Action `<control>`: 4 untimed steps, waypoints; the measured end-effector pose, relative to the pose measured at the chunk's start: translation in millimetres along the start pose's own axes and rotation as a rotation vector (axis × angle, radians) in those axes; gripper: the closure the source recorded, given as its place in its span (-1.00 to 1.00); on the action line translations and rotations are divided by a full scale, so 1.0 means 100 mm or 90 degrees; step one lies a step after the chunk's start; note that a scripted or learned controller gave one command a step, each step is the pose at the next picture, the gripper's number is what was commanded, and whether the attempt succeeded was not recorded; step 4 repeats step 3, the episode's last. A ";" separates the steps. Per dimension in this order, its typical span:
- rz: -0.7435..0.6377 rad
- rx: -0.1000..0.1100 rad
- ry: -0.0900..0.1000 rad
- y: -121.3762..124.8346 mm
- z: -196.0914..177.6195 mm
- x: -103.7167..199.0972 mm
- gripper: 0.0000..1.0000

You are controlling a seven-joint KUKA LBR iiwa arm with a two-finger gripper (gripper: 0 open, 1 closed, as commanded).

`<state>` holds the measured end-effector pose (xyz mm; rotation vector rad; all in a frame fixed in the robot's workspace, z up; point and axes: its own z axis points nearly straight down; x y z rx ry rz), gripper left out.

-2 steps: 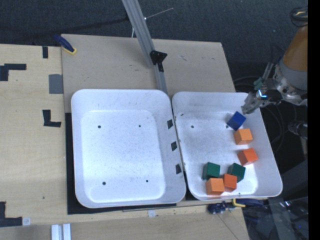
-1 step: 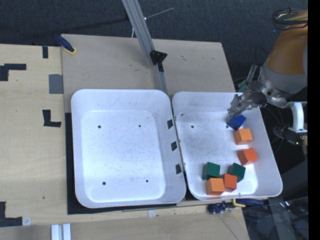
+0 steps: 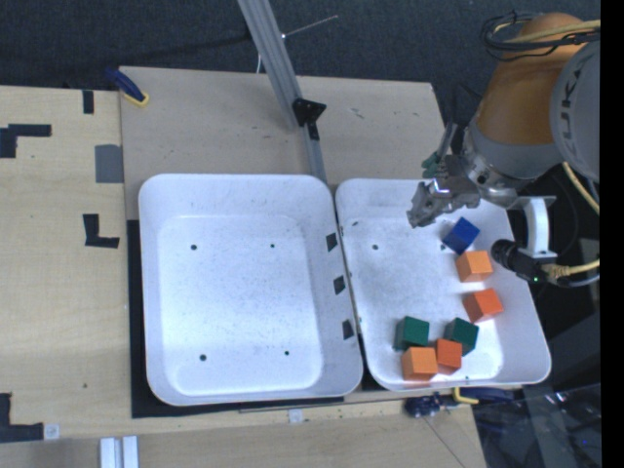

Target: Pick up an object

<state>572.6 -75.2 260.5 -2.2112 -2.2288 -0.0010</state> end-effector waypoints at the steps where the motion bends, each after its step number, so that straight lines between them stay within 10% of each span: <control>1: 0.001 0.001 -0.001 -0.01 0.16 0.50 1.00; 3: 0.000 0.001 -0.001 0.10 0.30 1.49 1.00; 4: 0.000 0.001 -0.001 0.10 0.30 1.49 1.00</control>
